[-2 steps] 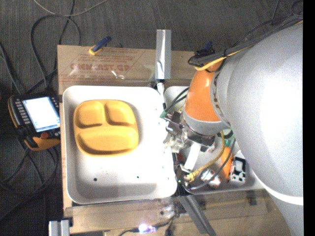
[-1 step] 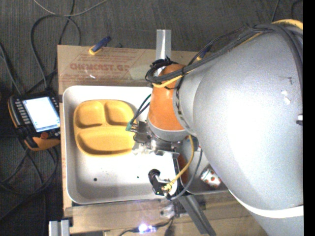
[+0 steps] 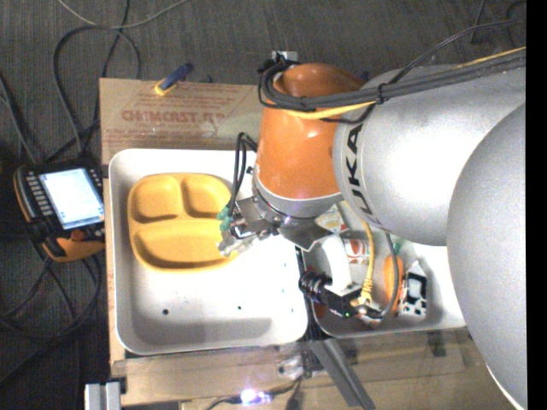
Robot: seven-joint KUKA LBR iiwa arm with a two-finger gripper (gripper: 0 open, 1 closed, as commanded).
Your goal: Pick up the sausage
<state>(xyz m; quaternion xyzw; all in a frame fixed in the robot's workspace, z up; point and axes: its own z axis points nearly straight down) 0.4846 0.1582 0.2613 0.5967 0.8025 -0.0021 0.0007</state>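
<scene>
Sausage cannot be made out. Arm covers the right bin; gripper hangs by the yellow tray; grip unclear.

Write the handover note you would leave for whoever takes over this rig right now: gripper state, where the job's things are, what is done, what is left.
Gripper: over the left bin, at the right edge of the yellow divided plate; the arm covers it from above, so open or shut cannot be read.
Sausage: I cannot pick it out. The arm hides much of the right bin, where some packaged items lie.
Done: no pickup is visible.
Left: find the sausage, grasp it and lift it.
</scene>
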